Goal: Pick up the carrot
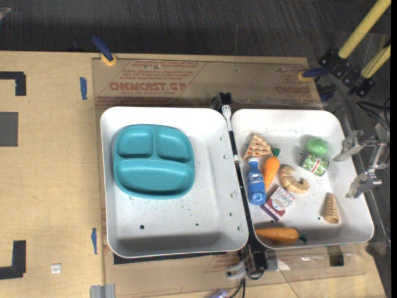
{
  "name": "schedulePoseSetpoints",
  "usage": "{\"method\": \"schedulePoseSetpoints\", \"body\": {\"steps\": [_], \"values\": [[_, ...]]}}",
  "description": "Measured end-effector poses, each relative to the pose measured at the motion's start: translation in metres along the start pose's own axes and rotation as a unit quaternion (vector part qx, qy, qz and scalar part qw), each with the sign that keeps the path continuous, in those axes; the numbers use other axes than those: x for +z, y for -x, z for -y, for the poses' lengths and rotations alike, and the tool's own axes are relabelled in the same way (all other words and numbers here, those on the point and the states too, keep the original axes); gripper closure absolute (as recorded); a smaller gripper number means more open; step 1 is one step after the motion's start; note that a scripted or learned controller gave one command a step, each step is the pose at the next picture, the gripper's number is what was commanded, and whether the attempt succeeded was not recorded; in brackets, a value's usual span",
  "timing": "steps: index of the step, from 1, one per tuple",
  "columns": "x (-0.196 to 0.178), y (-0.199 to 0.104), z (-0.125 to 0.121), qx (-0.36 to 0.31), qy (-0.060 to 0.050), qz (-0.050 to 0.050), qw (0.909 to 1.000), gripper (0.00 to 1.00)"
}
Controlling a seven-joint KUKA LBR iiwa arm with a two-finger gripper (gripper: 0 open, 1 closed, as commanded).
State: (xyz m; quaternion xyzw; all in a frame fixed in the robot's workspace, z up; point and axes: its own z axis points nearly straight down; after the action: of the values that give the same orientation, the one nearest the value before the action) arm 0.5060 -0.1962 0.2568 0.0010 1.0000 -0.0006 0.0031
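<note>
End effector (pixel 361 164) sits at the right edge of the right bin (pixel 347 222), up by the bin's wall. It is too hard to see if it is wide or narrow, and nothing can be seen held in it.

The carrot (pixel 279 234) lies flat by the near wall of the right bin, with its green end to the right. A second orange carrot-like toy (pixel 271 171) stands more in the middle, squeezed between a blue bottle (pixel 255 182) and a bagel (pixel 293 179).

Things could go wrong from here. Two orange toys look alike, so the arm may go for the wrong one. The flat carrot is right by the wall, so the end effector could bump the wall or push the carrot away. The middle one is packed in tight, so a grab there might catch the bottle or the bagel too. An ice cream cone (pixel 331 208) lies between the end effector and the flat carrot and could get knocked.

Red letters on the brown sheet (pixel 147 85) behind the bins say "CHEMCAST". The small carton (pixel 314 164) and the red packet (pixel 280 202) have print too tiny to read.
</note>
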Motion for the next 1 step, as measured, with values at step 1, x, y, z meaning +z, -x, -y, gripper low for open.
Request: {"method": "schedulePoseSetpoints", "body": {"steps": [1], "values": [[0.1591,-0.0230,-0.0231,-0.191,0.000,0.002,0.9815,0.00]]}}
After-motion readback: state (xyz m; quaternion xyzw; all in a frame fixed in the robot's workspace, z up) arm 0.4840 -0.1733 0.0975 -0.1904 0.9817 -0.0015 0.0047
